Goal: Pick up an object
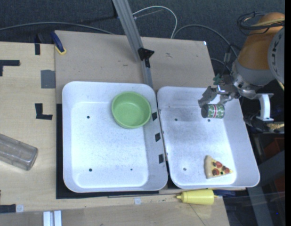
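A yellow bottle [198, 197] lies on its side on the bench, just below the right bin [239, 140]. Inside that bin, near the bottom corner, sits a toy pizza slice [216, 167]. Higher up in the same bin, near the top right corner, the gripper [212, 108] holds a small green and white can [214, 111] between its fingers. The can lies sideways. In the left bin [75, 140] a green bowl [131, 109] sits near the top right. A clear tube [13, 150] rests on the bench far left.
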Action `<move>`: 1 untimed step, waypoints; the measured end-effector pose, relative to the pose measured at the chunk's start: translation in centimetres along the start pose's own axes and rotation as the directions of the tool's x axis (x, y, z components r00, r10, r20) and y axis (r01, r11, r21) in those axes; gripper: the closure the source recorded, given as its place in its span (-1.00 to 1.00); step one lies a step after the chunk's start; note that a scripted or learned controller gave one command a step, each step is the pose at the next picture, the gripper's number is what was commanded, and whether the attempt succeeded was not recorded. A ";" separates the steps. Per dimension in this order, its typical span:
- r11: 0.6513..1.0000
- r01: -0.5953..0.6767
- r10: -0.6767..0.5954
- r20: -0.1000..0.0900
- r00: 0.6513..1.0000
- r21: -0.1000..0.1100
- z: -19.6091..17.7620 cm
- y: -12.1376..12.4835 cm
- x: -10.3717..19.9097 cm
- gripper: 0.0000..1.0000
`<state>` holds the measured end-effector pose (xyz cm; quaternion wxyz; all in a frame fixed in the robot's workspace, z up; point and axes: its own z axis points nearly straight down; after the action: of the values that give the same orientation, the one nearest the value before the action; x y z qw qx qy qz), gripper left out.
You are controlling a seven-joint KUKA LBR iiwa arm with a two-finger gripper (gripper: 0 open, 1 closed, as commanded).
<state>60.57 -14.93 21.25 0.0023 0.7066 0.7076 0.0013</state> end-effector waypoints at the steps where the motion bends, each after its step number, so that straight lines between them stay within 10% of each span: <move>1: 1.000 0.000 0.000 -0.001 1.000 0.001 -4.5 0.1 0.0 1.00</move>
<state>60.68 -14.89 25.79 0.0017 0.7065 0.7077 0.0012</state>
